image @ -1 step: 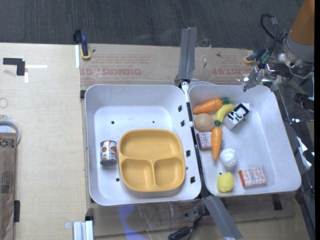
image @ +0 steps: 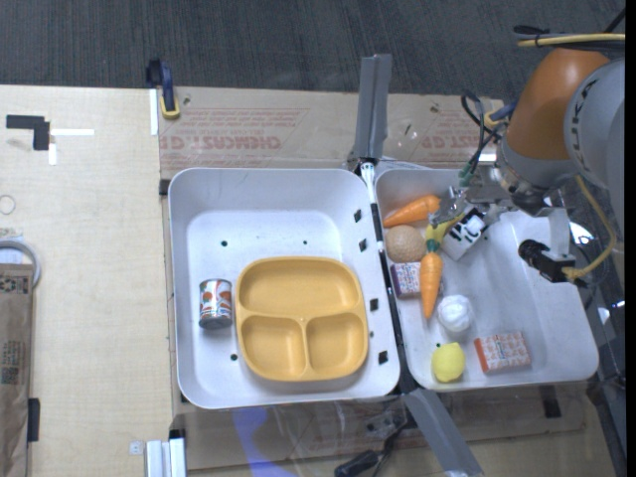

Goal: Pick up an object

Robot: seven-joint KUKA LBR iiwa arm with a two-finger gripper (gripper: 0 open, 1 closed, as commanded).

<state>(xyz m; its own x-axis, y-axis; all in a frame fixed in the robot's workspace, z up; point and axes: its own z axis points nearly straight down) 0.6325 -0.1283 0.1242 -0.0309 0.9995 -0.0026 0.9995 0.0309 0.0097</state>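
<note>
The two-finger gripper (image: 459, 225) is seen low in the right white bin (image: 556, 366), near its back left corner. The state of its fingers cannot be told, and no item is seen between them. Candidate objects are crowded just beside it: an orange plastic carrot lying crosswise (image: 411, 210), a second upright orange carrot (image: 430, 282) and a tan egg-shaped object (image: 404, 243). Risk as judged — a closure here may catch two items, or push one carrot against the bin wall so it slips free.

Even overhead light, glare on the white bins (image: 189, 266) left of the gripper (image: 459, 229), soft shadows, mild blur throughout.
</note>
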